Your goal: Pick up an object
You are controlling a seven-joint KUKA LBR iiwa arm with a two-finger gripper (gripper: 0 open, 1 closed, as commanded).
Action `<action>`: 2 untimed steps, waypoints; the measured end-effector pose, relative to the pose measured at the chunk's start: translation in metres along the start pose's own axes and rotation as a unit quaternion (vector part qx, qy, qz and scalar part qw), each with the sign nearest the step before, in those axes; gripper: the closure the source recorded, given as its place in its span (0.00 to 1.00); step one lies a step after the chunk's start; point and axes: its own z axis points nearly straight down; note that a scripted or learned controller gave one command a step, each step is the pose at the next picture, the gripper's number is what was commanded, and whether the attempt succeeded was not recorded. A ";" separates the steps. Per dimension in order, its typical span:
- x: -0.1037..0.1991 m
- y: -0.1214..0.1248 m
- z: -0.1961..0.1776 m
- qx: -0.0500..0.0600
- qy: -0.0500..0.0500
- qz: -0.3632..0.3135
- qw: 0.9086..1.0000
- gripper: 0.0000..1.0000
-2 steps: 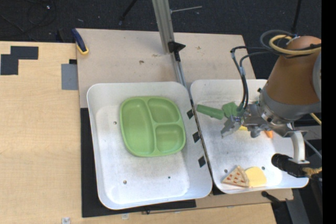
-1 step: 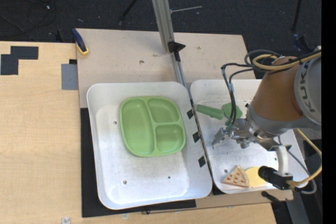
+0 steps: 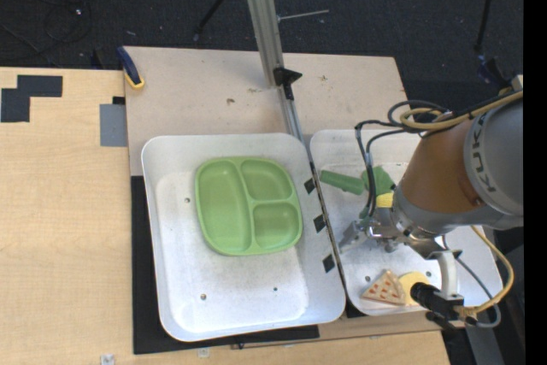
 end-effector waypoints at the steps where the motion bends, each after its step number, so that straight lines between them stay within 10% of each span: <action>1: -0.001 0.001 -0.012 -0.001 0.000 0.003 1.000 1.00; 2: 0.000 0.009 -0.058 -0.005 -0.001 -0.001 1.000 1.00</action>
